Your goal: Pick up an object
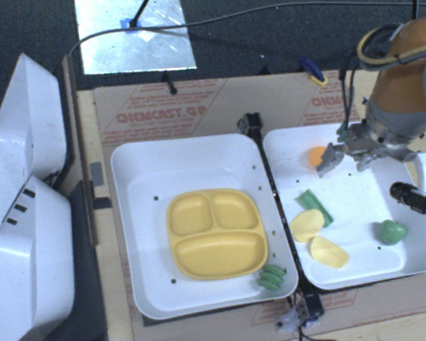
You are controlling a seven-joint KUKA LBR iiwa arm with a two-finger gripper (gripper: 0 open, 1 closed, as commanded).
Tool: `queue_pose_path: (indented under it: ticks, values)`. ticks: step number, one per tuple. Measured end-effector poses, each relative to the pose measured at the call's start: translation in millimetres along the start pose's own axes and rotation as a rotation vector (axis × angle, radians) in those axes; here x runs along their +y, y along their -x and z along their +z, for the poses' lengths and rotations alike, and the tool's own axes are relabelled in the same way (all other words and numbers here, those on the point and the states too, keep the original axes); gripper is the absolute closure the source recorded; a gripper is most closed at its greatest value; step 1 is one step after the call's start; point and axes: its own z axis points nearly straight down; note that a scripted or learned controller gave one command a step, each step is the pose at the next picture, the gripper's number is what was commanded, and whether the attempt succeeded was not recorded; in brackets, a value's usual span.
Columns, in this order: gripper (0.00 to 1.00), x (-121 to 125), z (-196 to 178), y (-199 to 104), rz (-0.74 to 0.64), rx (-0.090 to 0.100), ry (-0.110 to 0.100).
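Pincer (336, 155) first: it hangs low over the right bin (421, 257), near that bin's far edge, and its grey fingers look spread apart with nothing between them. From my seat I see the arm (403, 91) coming in from the right, bent downward, its orange band rounded and glossy above a grey metal wrist. Black and yellow cables loop around the top of it.

Just beside the fingertips, on their far-left side, lies a small orange ball (317, 155), partly hidden by the finger; I cannot tell if it touches. Toward the bin's left wall sits a green stick (314, 206), long and flat-sided, resting against a pale yellow rounded piece (306, 225). A second yellow piece (328, 252), oval and smooth, lies close to the near edge. Near the right corner on the near side is a green lump (392, 232), matte and bumpy.

Over in the left bin (148, 234), a yellow plastic tray (218, 232) with three compartments fills the middle, and a ridged green piece (271, 277) rests at the near-right corner. Both bins are smooth white plastic, sitting on brown cardboard (161, 114).
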Motion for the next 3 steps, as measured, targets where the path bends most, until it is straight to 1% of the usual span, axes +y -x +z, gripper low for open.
queue_pose_path:
  ticks: [1, 2, 3]
  values:
    - [1.00, 0, -11, 0, -0.001, 0.000, 0.001]
    - [1.00, 34, -29, -69, -0.006, 0.001, 0.002]
    - [0.00, 33, -29, -65, 0.000, 0.000, 0.000]
